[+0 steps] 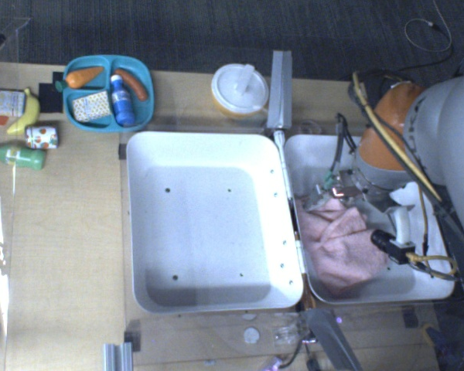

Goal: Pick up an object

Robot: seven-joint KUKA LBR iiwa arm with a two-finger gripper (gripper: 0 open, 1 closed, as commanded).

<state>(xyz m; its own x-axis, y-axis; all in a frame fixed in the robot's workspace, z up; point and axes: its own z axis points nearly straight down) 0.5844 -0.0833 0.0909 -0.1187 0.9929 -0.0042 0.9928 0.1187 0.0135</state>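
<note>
Down in the right bin point(441, 284), the jaws point(334, 192) sit at the top edge of a crumpled pink cloth point(342, 238); whether they are spread or pressed together cannot be told. Behind them the grey arm point(448, 130) with its orange band point(387, 130) comes in from the right. Beside it, the left bin point(209, 222) lies on the table point(54, 246). Farther off stand a white lidded cup point(240, 90) and a blue divided tray point(108, 93) of toy food.
</note>
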